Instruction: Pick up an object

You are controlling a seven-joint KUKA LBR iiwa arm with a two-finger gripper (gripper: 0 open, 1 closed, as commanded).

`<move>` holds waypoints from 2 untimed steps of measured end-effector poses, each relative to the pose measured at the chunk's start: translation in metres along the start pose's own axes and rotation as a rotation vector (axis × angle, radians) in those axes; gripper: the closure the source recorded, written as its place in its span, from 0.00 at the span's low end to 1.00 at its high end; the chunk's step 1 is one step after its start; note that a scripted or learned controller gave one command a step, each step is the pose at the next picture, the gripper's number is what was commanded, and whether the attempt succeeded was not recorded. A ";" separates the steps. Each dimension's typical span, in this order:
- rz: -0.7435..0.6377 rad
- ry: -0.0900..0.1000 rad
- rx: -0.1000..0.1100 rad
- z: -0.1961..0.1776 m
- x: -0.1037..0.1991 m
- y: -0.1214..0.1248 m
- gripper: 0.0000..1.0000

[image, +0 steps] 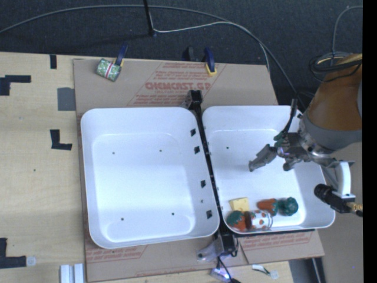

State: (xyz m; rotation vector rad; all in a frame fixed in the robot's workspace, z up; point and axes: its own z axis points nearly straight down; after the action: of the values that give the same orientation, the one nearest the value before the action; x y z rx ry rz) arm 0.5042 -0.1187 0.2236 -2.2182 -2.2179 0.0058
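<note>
a yellow block (239, 204), an orange piece (267, 204), a teal ball (288, 206) and a green piece (235, 218) lie clustered at the near edge of the right bin (247, 119). the hand (272, 160) hovers above them, spread and pinching nothing. the left bin (138, 118) sits alongside on the table (35, 175).
</note>
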 end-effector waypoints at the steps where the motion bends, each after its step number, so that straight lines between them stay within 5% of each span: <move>1: -0.001 -0.001 -0.006 -0.002 0.000 0.001 0.00; 2: -0.001 0.000 -0.001 0.048 0.003 0.010 0.00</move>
State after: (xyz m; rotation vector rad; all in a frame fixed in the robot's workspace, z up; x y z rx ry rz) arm 0.5139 -0.1153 0.1754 -2.2178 -2.2192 0.0048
